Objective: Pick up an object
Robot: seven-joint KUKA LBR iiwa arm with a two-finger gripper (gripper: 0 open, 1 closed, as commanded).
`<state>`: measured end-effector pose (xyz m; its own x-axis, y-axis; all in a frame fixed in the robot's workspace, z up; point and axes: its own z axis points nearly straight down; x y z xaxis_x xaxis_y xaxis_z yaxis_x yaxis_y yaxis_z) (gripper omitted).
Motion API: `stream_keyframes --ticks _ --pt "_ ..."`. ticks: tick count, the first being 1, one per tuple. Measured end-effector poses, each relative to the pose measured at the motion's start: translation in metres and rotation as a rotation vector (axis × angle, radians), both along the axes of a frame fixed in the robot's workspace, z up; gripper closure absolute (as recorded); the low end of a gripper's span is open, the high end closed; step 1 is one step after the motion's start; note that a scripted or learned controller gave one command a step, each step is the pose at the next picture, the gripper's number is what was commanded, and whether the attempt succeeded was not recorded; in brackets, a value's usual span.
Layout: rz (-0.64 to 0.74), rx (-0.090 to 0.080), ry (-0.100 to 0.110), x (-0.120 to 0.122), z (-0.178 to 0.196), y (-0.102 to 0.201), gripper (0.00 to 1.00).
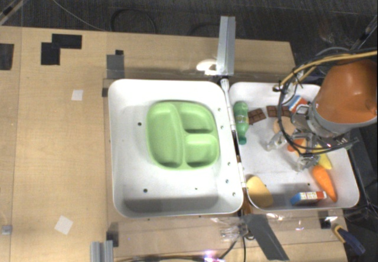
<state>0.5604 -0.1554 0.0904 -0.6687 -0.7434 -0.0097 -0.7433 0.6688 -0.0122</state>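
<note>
Though I cannot tell the gripper's [293, 147] state, the carrot [324, 182] near the right bin's [260, 140] front right corner looks light, smooth; grasp across its thicker middle.

No legible text anywhere — small box [308, 197] label blurred, bottle [240, 118] label unreadable
</note>
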Motion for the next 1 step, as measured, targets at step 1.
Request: stream_keyframes --ticks 1 --pt "-0.035 -0.005 -0.004 0.0265 0.0009 0.0629 0.00"
